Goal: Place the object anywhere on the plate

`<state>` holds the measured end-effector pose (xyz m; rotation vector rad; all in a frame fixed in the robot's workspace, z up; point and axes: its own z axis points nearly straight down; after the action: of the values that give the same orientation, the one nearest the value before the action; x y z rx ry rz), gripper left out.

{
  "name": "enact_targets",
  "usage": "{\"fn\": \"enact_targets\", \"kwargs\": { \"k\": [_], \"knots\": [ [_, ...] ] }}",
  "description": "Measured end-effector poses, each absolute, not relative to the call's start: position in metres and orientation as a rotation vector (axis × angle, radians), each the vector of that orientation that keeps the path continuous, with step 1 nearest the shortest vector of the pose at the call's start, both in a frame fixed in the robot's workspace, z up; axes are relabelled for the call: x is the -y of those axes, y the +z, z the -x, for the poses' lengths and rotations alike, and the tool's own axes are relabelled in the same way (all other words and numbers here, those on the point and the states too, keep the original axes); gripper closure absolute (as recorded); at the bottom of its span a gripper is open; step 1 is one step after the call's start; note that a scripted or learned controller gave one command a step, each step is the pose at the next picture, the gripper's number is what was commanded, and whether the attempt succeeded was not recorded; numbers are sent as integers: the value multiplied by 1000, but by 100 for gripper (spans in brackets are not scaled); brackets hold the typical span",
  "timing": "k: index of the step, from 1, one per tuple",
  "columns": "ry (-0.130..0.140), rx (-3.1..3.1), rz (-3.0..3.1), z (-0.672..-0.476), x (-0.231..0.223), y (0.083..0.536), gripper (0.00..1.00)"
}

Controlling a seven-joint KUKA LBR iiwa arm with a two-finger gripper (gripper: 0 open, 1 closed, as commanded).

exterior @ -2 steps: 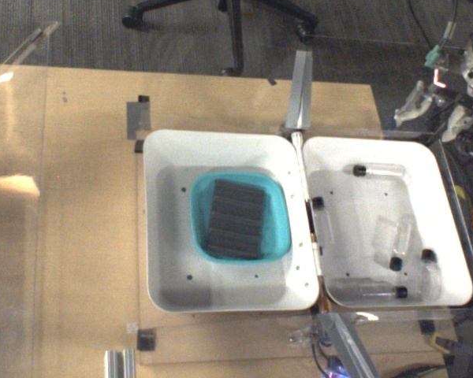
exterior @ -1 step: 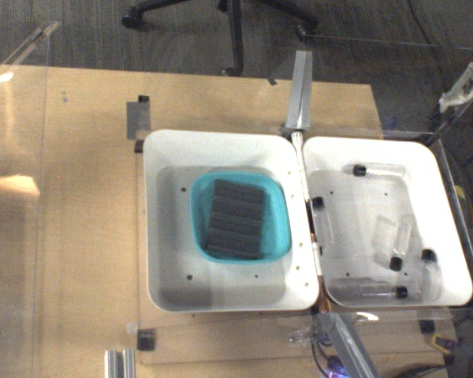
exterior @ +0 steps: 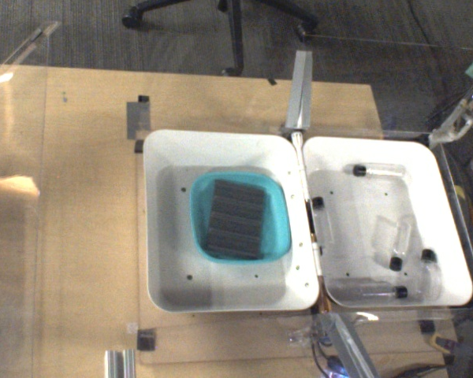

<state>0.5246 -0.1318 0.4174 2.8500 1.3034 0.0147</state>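
The dark ribbed block (exterior: 236, 218) already lies flat on the teal plate (exterior: 279, 220) in the left bin (exterior: 162, 211), so the task looks complete; I cannot tell the claw's state.

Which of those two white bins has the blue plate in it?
The left bin: a turquoise plate carrying a dark ribbed block sits inside. The right bin holds clear tubes.

The object (exterior: 236, 218) lies on the plate (exterior: 279, 215) in the left bin (exterior: 162, 235), beside the right bin (exterior: 441, 211).
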Motion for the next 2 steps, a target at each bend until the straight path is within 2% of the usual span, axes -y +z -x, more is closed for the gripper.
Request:
{"fn": "enact_targets", "kwargs": {
  "k": [1,2],
  "knots": [
    [16,-1032,-2957,-489,179,431,0],
    [16,-832,-3020,-493,197,437,0]
  ]
}}
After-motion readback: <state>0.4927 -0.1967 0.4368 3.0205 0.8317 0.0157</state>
